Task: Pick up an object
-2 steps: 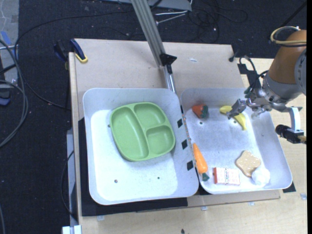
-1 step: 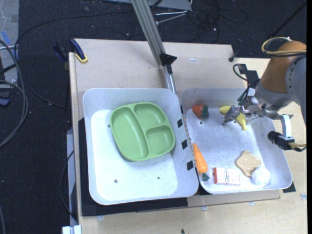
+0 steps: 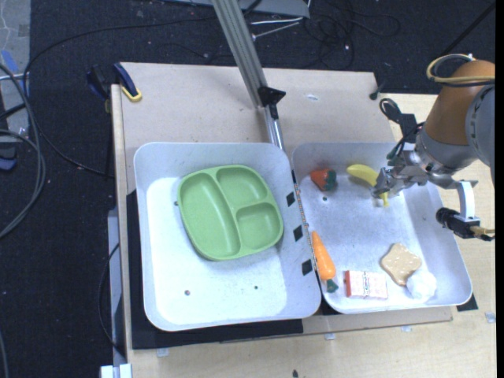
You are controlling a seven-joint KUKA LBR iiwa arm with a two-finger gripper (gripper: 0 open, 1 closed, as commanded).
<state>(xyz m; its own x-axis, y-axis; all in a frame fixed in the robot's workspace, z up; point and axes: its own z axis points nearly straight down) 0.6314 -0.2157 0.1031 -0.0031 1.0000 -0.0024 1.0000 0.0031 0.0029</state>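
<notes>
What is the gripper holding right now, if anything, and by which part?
It cannot be told. The gripper is low in the right bin, just beside the banana, with nothing visibly between its fingers; the view is too small to settle it.

The two shallow white bins (image 3: 228, 309) look like matt plastic with a faintly speckled floor, and the green three-compartment plate (image 3: 231, 211) in the left one is smooth plastic with a soft sheen. The pale bench top (image 3: 197, 101) beneath reads as matt board, wood-like. The slanting grey pole (image 3: 240, 38) looks like brushed metal.
</notes>
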